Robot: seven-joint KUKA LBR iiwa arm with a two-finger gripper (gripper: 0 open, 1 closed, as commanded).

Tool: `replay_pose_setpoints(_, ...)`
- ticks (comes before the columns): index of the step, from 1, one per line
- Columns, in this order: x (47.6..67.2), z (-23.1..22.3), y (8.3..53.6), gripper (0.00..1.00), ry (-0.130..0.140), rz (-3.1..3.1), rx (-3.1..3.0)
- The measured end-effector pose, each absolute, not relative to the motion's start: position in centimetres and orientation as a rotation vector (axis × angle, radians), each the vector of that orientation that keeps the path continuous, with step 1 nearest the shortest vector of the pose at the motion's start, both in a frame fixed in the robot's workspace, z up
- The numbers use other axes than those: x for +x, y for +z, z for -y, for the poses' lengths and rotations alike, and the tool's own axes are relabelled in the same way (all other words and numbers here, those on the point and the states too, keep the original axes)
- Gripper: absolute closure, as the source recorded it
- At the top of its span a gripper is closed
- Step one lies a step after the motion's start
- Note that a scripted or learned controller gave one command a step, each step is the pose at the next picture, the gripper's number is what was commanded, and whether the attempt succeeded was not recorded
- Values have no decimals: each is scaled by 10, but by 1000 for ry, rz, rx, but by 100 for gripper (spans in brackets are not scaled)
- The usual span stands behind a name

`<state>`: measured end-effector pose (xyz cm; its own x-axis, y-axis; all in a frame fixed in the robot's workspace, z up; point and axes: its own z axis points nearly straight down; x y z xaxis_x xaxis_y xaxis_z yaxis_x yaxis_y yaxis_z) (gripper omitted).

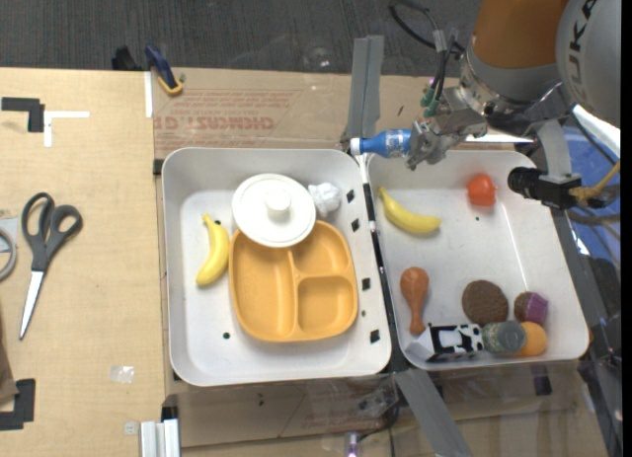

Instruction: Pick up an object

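Gripper [427, 145] at 12 o'clock over right bin [553, 277]; finger state: cannot tell. Nearest target: banana [408, 216], approx. 6 o'clock of gripper. Recommend: descend vert., straddle banana's mid-section, avoid bin wall.

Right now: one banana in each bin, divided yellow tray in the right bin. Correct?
Not quite. The divided yellow tray sits in the left bin, not the right bin, as the camera view shows. One banana lies in the left bin and another banana in the right.
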<state>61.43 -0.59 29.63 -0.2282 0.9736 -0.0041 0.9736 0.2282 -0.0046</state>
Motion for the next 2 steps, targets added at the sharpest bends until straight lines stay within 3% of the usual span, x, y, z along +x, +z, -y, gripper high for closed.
replay_pose_setpoints(2,615,7,312,100,-18,-2463,1948)
